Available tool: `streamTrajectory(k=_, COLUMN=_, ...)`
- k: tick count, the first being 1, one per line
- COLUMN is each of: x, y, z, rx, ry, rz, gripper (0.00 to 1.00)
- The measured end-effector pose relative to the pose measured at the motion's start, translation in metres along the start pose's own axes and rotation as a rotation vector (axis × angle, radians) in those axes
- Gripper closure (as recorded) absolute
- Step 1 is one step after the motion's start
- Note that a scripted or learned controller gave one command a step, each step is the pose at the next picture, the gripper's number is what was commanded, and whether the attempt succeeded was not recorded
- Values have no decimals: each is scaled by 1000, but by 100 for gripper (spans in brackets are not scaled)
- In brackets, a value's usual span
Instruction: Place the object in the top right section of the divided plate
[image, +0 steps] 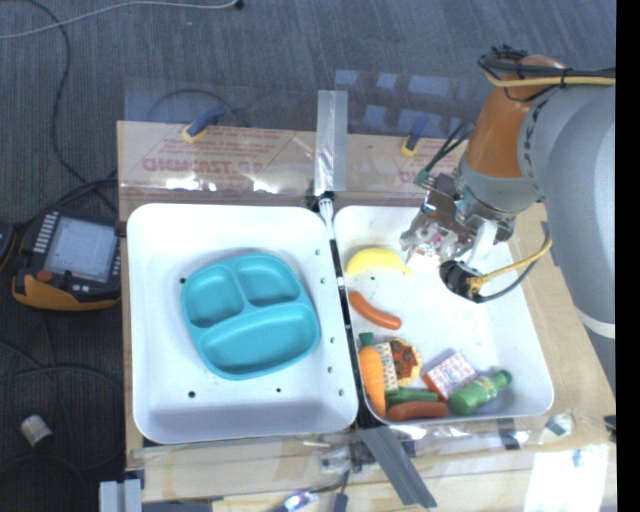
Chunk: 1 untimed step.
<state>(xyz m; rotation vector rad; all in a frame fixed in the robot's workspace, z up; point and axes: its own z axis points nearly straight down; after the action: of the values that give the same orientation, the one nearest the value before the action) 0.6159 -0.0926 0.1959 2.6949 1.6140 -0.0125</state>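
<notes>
Status, early stage: divided plate (250, 313) in left bin bare, its top right section unfilled; gripper (437, 243) over right bin beside yellow banana (374, 262) (finger state cannot be told); pick and transfer outstanding.

The counter (560, 290) (pale wood at its right edge) carries two shallow white bins side by side: left bin (150, 300), right bin (520, 340).

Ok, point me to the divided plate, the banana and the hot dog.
plate (252, 342): camera view, floor of its large bottom section.
banana (374, 262): camera view, middle of the yellow body.
hot dog (374, 314): camera view, middle of its length.
</notes>
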Motion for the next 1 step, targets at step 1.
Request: streamTrajectory(k=1, x=-38, y=-44, z=-191, rx=-4, ry=2, rz=-108, gripper=100)
